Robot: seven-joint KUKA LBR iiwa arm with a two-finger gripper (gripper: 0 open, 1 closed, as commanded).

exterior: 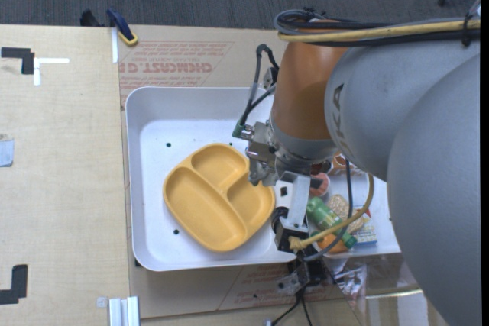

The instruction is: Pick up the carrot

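An orange piece that looks like the carrot [334, 243] lies in the right bin near its front edge. A green item [322, 211] and the arm's cable partly cover it. My gripper [260, 166] hangs over the right rim of the yellow divided plate [206, 198], close to the wall between the two bins. It is left of the carrot and apart from it. The grey arm with its orange band hides most of the right bin.
The yellow plate lies in the left white bin [145, 164]. In the right bin, a red and white item [321, 183], a tan item [338, 206] and a blue-edged packet [368, 237] crowd around the carrot. Cardboard lies beneath the bins.
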